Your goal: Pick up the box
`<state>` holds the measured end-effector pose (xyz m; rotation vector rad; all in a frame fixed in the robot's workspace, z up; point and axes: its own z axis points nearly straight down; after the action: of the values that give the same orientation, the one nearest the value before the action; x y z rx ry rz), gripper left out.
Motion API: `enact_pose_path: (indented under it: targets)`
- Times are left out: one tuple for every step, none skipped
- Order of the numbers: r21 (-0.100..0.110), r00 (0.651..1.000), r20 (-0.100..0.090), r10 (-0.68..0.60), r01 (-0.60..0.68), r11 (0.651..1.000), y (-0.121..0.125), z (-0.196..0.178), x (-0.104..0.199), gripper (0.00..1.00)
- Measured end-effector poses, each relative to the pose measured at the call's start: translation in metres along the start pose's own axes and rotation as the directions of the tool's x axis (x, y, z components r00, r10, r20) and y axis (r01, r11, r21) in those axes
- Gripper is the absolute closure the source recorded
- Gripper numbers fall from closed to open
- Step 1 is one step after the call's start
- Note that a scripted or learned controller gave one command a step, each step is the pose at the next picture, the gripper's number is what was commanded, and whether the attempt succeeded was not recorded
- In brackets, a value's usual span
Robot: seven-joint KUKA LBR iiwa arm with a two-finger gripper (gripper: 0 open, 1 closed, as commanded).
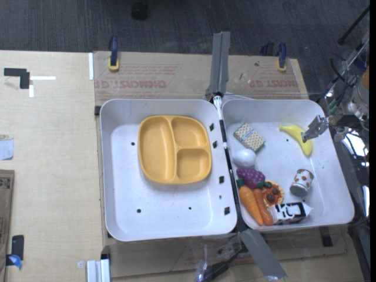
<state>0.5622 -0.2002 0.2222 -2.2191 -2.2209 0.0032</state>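
My tool [313, 128] at the right bin's far edge.
It hangs over the banana [298, 137], well apart from the box [249, 137]; I cannot tell its opening.

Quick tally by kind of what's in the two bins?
Plate: 1
Box: 1
Carton: 1
Cup: 1
Toy food: 6: banana, egg, grapes, pizza, 2 carrots
Total: 10

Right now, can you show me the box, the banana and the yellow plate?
box [249, 137]: camera view, middle of its patterned top.
banana [295, 136]: camera view, its curved middle.
yellow plate [156, 147]: camera view, floor of its big compartment.
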Motion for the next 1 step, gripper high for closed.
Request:
enact_pose_path:
  targets:
    - [-0.001,0.992,0.0,0.125,-0.125,0.992,0.0627,0.0845,0.0401,0.0]
